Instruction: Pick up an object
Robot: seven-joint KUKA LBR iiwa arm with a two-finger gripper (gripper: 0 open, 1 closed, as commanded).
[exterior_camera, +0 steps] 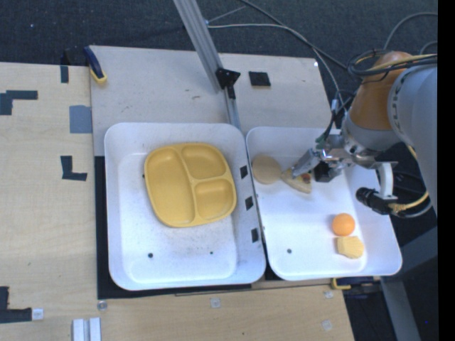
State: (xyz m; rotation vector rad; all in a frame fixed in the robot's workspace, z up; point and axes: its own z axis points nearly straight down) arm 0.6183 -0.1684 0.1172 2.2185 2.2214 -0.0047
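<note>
In the right bin (377,261) lie a tan round piece (266,169), a tan wedge with a dark red edge (301,183), an orange ball (343,224) and a pale yellow chunk (350,247). My gripper (318,169) hangs low over the upper middle of this bin, just above and right of the wedge. It looks open, and one light finger (306,163) slants down-left toward the wedge. Nothing shows between the fingers. The ball and the chunk sit apart from the gripper, toward the bin's front right.
The left bin (128,261) holds a yellow divided plate (190,183). A grey pole (202,38) slants down to the ridge between the bins. Black cables (377,201) hang from the wrist over the right bin's right rim.
</note>
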